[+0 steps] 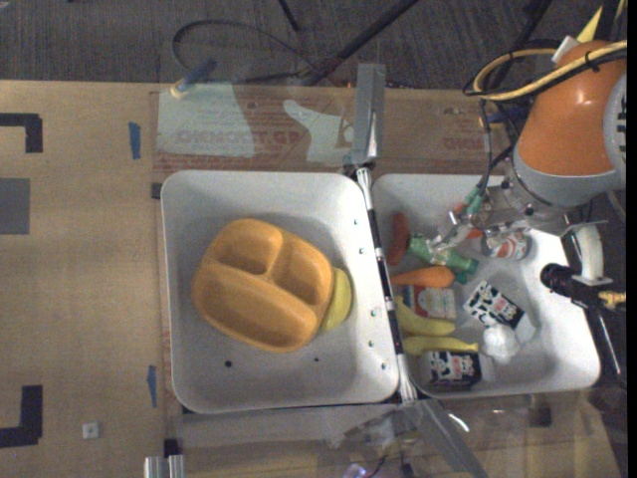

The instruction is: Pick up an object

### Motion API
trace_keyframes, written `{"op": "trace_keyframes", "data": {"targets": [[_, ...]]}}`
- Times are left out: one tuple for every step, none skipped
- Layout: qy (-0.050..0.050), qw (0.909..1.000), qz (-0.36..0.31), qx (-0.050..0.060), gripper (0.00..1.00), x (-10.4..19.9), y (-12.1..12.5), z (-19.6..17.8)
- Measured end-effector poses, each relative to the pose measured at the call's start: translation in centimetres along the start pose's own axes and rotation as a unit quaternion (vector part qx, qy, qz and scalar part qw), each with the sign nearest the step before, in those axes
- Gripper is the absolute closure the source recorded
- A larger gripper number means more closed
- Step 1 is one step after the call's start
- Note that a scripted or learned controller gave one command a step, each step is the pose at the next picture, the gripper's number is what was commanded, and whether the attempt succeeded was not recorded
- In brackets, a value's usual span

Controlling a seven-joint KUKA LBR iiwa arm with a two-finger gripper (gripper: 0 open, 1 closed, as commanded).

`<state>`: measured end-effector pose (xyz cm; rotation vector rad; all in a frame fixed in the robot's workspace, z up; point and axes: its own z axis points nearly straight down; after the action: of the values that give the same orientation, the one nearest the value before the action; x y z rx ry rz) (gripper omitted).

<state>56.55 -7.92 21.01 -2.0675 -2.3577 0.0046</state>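
So far we have lifted nothing: our gripper (476,217) hangs over the right bin (567,361), grip unclear.

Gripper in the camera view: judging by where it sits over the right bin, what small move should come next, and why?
Probably a short straight descent. The gripper sits at the back of the right bin, over the green object and beside the red sausage; nothing is visibly between its fingers, so no pick has happened yet.
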Motion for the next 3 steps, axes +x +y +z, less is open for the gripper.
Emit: {"op": "trace_keyframes", "data": {"targets": [[-0.001,0.9997,-0.024,-0.004,0.00,-3.4,2.4,12.2],[0.000,0.9940,0.110,-0.003,0.00,-5.9,-0.9,12.4],[0.000,0.9937,0.112,-0.005,1.00,-6.1,-0.9,11.4]]}}
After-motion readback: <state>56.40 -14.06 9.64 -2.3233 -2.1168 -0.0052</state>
